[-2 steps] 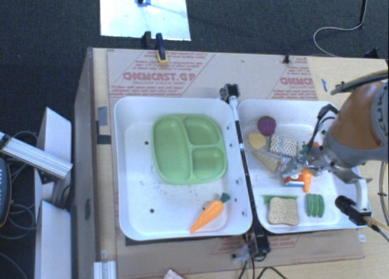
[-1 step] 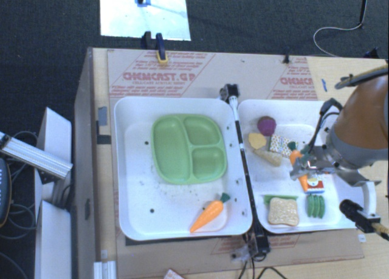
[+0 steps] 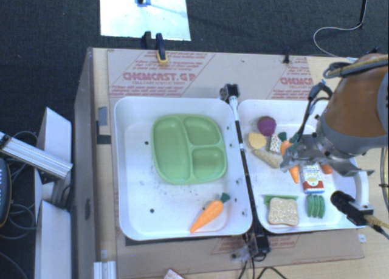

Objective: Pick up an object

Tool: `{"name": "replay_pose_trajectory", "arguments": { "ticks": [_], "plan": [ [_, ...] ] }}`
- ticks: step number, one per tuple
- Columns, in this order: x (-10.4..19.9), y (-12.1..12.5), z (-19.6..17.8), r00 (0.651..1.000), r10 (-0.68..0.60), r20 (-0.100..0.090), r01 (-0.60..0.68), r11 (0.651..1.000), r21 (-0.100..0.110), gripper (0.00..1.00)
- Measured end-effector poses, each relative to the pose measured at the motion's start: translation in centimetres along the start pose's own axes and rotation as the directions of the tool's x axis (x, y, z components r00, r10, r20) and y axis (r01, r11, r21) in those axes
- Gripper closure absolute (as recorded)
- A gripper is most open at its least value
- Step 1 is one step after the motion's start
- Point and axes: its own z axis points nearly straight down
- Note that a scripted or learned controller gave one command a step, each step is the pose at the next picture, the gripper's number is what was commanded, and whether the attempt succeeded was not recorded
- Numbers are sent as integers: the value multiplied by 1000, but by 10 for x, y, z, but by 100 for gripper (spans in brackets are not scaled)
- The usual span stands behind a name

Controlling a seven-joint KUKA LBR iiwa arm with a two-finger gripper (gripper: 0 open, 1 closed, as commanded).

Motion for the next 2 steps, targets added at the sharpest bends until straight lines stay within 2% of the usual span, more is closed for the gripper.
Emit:
{"name": "replay_pose_trajectory", "arguments": {
  "ticks": [1, 2],
  "plan": [
    [51, 0, -18, 1000, -1, 0, 1, 1000, 0, 100],
    [88, 0, -22, 1000, -1, -1, 1, 1000, 2, 100]
  ]
}}
